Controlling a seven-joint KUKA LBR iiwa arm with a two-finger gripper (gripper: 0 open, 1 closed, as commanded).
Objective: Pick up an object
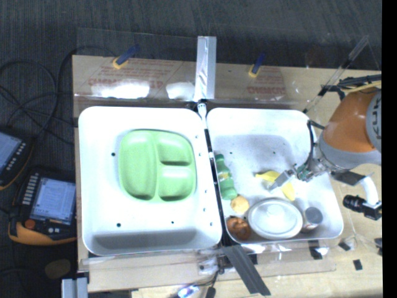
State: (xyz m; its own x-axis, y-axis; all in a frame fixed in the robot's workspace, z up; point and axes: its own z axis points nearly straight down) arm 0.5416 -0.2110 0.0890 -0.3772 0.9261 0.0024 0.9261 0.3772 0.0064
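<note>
My gripper (286,177) reaches into the right bin (260,124) from the right and hangs low over its middle. Right at its tip lie two yellow pieces: one (268,177) just to its left and one (289,192) just below it. I cannot tell whether it touches either. A white bowl (275,218) sits at the bin's front, with a small grey cup (313,216) to its right. Along the bin's left wall lie a green object (222,174), a yellow-tan ball (239,204) and a brown one (238,227).
The left bin (99,228) holds a green divided plate (157,164). The arm's orange band (350,124) and grey wrist stand over the right bin's right wall. The back half of the right bin is bare white floor.
</note>
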